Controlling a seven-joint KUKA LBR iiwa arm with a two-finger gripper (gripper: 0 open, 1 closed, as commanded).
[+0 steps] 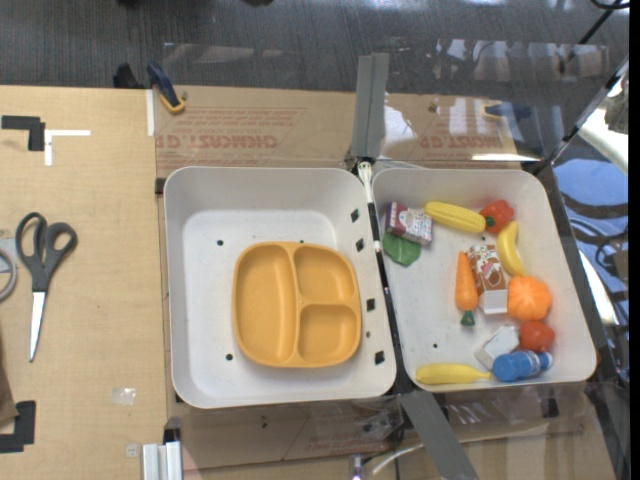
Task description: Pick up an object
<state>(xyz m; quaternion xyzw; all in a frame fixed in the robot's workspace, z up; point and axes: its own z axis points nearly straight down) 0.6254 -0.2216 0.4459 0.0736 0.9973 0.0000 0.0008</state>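
Plainly, the tabletop (80,388) carried two white bins side by side. The left bin (200,198) held only a yellow tray (297,304) with three compartments. The right bin (555,218) held the candidates for picking, all lying on its floor: an orange (529,298), a banana (455,216) near the far wall, another banana (452,373) at the near wall, a carrot (465,286) beside a small carton (490,276), a red packet (409,222) touching a green piece (402,250), a tomato (536,335) and a blue bottle (520,366). Scissors (42,268) lay well apart on the wood at the left. As for the end effector, its opening and any load could not be told from this view. Judged from that, nothing had been lifted; the whole pick, from approach to grasp to raise, was left to do.
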